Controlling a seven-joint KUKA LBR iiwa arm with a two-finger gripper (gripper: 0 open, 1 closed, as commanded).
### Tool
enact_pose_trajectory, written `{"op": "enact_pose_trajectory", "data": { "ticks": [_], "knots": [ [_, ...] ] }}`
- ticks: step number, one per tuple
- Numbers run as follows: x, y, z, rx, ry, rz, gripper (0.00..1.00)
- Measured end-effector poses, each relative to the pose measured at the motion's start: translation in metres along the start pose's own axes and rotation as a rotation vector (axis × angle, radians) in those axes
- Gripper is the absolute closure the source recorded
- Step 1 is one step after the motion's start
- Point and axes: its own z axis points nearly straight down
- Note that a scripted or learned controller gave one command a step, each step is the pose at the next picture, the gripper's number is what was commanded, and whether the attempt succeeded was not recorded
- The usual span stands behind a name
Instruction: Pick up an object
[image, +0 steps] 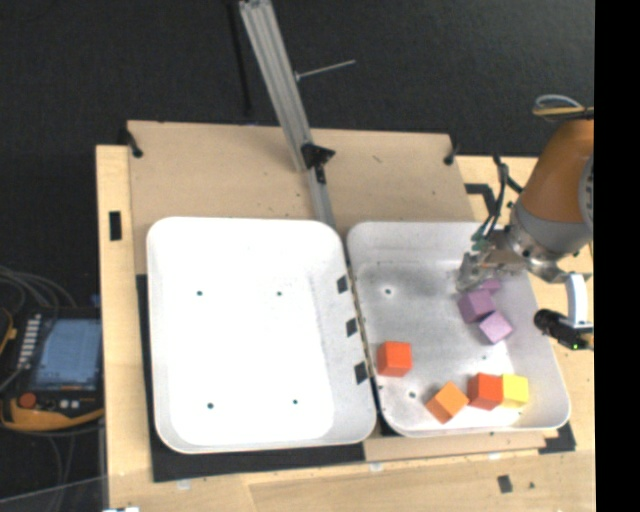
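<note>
Whether the fingers of the gripper (482, 272) are open or closed cannot be told; they sit low in the right bin (400, 250), just above a purple block (476, 303). Nothing looks lifted, so the pick seems unfinished.

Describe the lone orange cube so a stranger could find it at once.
Look in the right-hand bin, along its left wall beside the other bin. The orange cube sits there alone, apart from the cluster of coloured blocks along the near edge.
</note>
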Motion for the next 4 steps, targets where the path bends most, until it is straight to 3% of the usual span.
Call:
{"op": "enact_pose_trajectory", "data": {
  "ticks": [2,4],
  "knots": [
    [0.006,0.006,-0.104,-0.002,0.000,-0.009,1.00],
    [0.102,-0.021,-0.088,0.006,0.003,-0.011,1.00]
  ]
}}
